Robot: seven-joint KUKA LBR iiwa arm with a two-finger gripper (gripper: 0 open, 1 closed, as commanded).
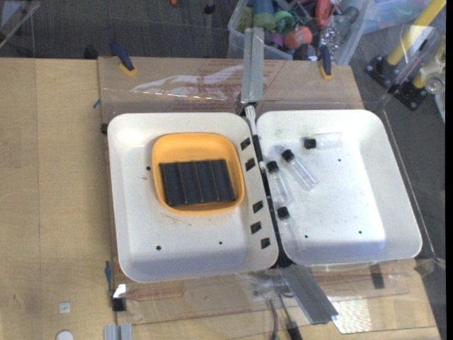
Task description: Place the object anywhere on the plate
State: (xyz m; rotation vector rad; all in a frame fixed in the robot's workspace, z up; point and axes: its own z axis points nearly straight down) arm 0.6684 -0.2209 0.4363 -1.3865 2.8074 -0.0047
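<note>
Sitting on the orange plate [198, 147] in the left bin [134, 246], a black ribbed block [197, 183].
Clear vials with black caps [297, 165] lie scattered in the right bin [368, 211]; the gripper's opening cannot be told.

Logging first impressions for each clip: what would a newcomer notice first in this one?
The orange plate in the left bin stands out at once, with a dark ribbed block lying on it. Next come the small clear vials with black caps scattered in the left part of the right bin. Behind the bins, a clear tub of colourful toys draws the eye.
</note>
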